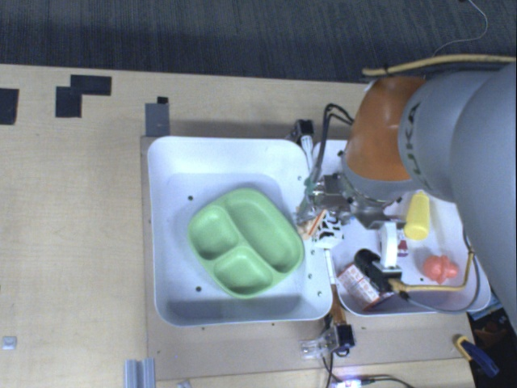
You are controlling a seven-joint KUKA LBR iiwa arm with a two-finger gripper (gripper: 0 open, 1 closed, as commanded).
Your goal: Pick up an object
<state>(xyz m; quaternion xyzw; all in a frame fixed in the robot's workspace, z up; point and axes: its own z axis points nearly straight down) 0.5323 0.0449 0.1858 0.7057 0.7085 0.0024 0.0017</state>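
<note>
Packet (pixel 354 284), small with a red-and-white pattern, lies nearest, in the front corner of the bin on the view's right (pixel 436 304), close to the wall shared by the 2 bins. Further along the same bin sits a pink lump (pixel 440 267), and behind it a yellow piece (pixel 418 215) lies on the white floor. In the bin on the view's left (pixel 166 217), a green plate (pixel 246 241) with 3 compartments lies tilted toward the right-hand wall. My gripper (pixel 317 207) is down over the divide between the 2 bins, just past the plate's rim. A little black-and-white spotted thing (pixel 328 230) lies right beside it. I cannot tell how far my gripper is open, or whether it has hold of anything. Behind it, my arm (pixel 460 128) covers the far part of the right-hand bin.
</note>
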